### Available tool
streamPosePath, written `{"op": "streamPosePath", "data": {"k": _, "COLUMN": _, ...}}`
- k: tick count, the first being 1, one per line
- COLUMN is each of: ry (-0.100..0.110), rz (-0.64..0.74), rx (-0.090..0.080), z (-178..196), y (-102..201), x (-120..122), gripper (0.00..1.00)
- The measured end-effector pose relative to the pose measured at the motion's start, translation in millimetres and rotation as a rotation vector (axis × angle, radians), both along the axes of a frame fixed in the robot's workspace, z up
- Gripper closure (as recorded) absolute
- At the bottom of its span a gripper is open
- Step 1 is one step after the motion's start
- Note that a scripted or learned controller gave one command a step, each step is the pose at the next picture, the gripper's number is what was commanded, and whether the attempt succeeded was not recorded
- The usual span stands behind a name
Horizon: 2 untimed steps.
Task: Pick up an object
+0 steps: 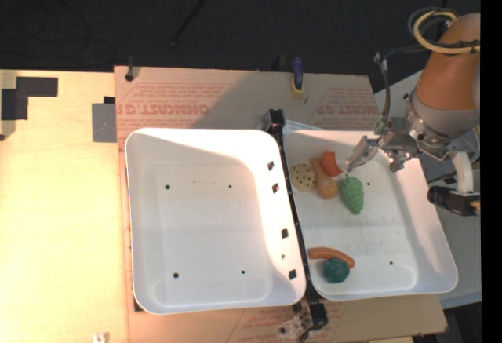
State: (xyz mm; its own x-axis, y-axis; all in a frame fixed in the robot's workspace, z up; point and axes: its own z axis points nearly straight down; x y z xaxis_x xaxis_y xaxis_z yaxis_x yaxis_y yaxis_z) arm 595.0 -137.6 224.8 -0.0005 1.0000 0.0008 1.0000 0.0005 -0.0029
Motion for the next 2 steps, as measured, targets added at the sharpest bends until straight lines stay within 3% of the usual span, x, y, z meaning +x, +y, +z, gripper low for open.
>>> {"op": "streamPosePath", "data": {"k": 1, "ry": 0.007, "rz": 0.001, "rx": 0.002, "z": -114.9, "y": 21.6, "x": -32.1, "gripper": 0.0}}
{"op": "streamPosePath", "data": {"k": 2, "ry": -0.007, "rz": 0.005, "rx": 0.002, "z": 21.8, "y": 74.4, "x": -82.0, "gripper": 0.0}}
